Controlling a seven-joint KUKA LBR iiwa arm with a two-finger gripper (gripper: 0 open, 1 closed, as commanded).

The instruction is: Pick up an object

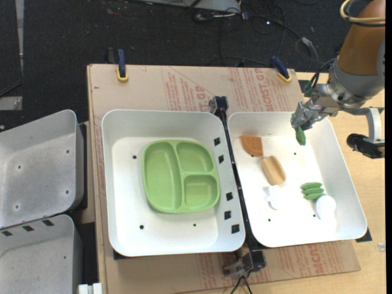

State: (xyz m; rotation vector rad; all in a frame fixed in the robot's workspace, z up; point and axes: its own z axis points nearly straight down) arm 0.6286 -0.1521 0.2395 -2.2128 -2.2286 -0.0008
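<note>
A small green piece hung upright between the gripper fingers, raised above the far part of the right bin.

Arm was cut off by the right and top edges, only the orange band and wrist in frame. Gripper was too small and dark to read; jaws' stance couldn't be told. Small green object hung right at the jaws, whether pinched or just below them unclear. White object, well below the jaws, blended into the right bin; shape unclear. Far left of the jaws, grey trays ran off the left and bottom edges.
</note>
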